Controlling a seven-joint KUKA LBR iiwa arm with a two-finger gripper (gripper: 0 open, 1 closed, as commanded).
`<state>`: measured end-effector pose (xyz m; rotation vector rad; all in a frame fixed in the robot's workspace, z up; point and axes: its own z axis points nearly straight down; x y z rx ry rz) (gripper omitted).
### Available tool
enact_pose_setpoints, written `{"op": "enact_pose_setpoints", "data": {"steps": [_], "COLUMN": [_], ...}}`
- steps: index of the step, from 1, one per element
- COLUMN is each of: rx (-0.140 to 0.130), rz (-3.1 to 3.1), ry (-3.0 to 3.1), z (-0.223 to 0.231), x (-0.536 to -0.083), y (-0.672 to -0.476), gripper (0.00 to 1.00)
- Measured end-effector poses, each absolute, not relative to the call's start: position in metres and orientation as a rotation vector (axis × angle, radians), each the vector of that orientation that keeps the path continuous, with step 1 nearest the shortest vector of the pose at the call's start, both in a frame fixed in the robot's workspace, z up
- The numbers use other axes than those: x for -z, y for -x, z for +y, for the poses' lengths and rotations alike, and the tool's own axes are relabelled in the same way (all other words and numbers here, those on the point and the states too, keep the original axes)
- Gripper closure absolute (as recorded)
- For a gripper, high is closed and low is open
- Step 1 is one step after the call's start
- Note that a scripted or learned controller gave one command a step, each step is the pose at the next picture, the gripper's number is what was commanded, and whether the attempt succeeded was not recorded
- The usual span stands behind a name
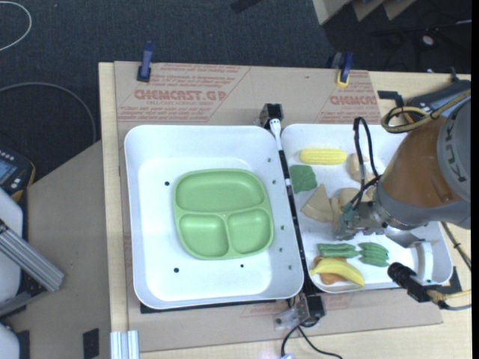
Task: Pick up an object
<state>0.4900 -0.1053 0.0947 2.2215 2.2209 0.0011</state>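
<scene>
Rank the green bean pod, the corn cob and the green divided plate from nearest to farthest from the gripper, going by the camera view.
Measured from the gripper, low in the right bin:
1. Green bean pod, just below the gripper in the same bin.
2. Corn cob, near the top of the right bin, above the gripper.
3. Green divided plate, far to the left, in the middle of the left bin.

Two white bins (142, 200) are being seen, one green divided plate (223, 213), one corn cob (323, 156), one banana (339, 272).
</scene>
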Motion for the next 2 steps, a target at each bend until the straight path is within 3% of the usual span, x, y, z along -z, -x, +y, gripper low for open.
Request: {"op": "enact_pose_setpoints", "data": {"steps": [1,2], "rx": [-0.013,-0.004], "rz": [2.228,2.232], "ry": [-2.208,-2.213], "z": [-0.034,0.049], "x": [-0.19,-0.184], "y": [-0.481,-0.479], "gripper": [1.0,1.0]}}
